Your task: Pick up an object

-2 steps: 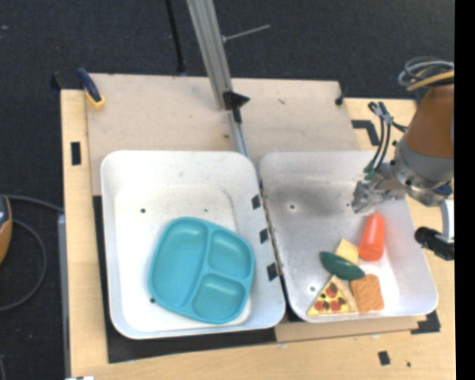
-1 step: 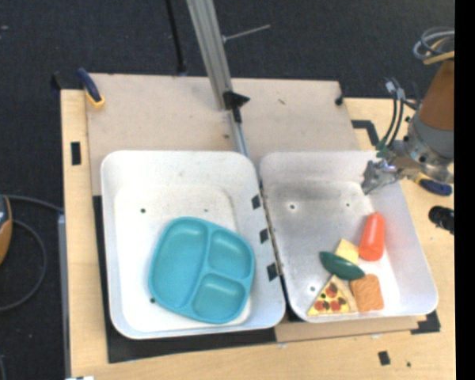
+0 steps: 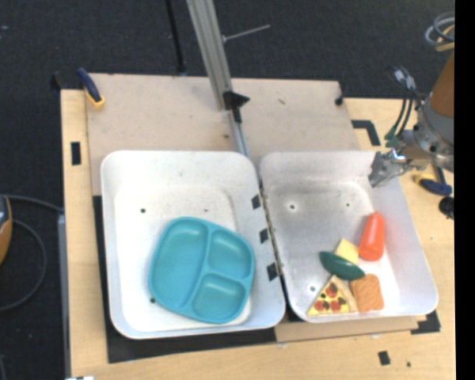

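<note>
The right bin (image 3: 301,180) holds several toy foods near its front right corner. An orange carrot-like piece (image 3: 372,237) stands furthest back. Beside it lies a yellow wedge (image 3: 347,251), with a dark green piece (image 3: 342,266) across it. In front are a pizza slice (image 3: 331,299) and a brown bread-like piece (image 3: 368,292). My gripper (image 3: 383,168) hangs over the bin's back right rim, well behind the carrot piece and apart from all the foods. The arm enters at the right edge.
The left bin (image 3: 127,180) carries a teal divided plate (image 3: 202,269) in its front half. A metal post (image 3: 210,42) rises behind the bins, and a bracket runs along the seam between them. Cables and small tools lie at the bench's right edge (image 3: 435,184).
</note>
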